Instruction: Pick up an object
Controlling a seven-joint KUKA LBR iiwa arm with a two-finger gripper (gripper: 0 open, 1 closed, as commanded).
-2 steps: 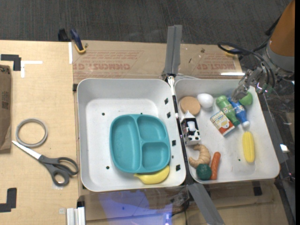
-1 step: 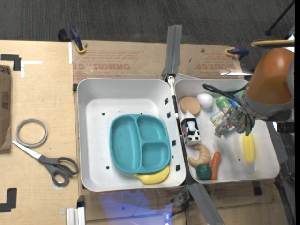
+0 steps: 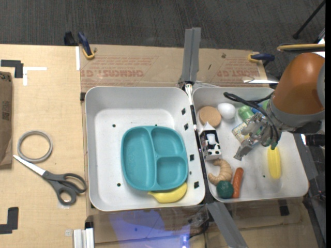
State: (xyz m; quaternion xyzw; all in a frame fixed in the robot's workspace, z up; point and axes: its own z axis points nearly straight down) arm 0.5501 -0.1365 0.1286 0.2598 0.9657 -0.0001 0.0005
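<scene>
Looks down from above the bench (image 3: 41, 112) at a slant, from the 6 o'clock side toward 12 o'clock. Far enough off to take in both bins whole: left bin (image 3: 98, 107) near centre, right bin (image 3: 289, 185) toward 3 o'clock. Takes in bench surface out to 9 o'clock, with tape (image 3: 34, 145) and scissors (image 3: 54, 179) lying there, plus a strip of dark floor (image 3: 145, 9) along 12 o'clock. Arm (image 3: 300, 87) enters at 3 o'clock, close under the lens, looming large over the right bin. One view, so nothing shared.
</scene>
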